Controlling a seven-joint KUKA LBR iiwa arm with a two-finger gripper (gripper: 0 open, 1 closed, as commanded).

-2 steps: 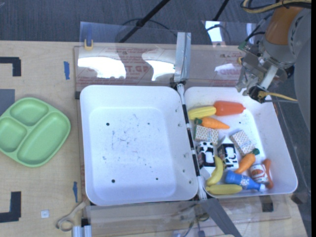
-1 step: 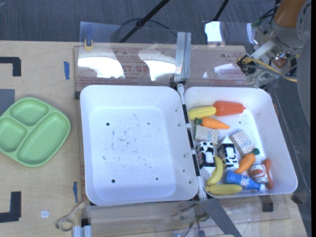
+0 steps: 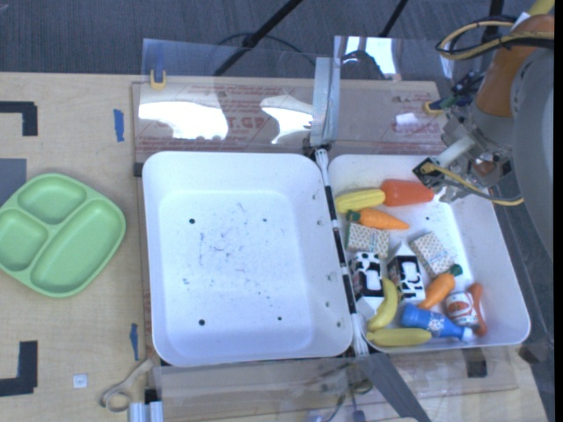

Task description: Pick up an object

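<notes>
The gripper (image 3: 471, 167) hangs in the upper right of the frame, over the far right corner of the right bin (image 3: 497, 262). From this angle I can't tell whether it's open or closed, or whether it has hold of anything.

Just left of it lies a red-orange toy vegetable (image 3: 406, 192), the nearest piece in the pile. Beside that is a yellow corn-like piece (image 3: 359, 200), with a small carrot (image 3: 383, 220) below it. Further down the bin come two patterned blocks (image 3: 368, 237) (image 3: 433, 251) and two black-and-white cow-print pieces (image 3: 369, 276) (image 3: 406, 274). A second carrot (image 3: 438, 290) lies tilted, there's a banana (image 3: 384, 304), and a blue toy (image 3: 431, 320) sits near the front rim. It's crowded, with pieces touching all down the left side and the front. The bin's white floor shows along the right wall.

The left bin (image 3: 229, 236) shows a broad white floor with faint blue scuffs. A thin metal strip (image 3: 338, 236) runs between the two bins. Behind them stands a clear panel (image 3: 229, 112), catching glare.

Out on the wooden bench (image 3: 70, 130), well apart at the left edge of the frame, rests a green divided plate (image 3: 57, 234). Dark carpet (image 3: 176, 7) fills the top.
</notes>
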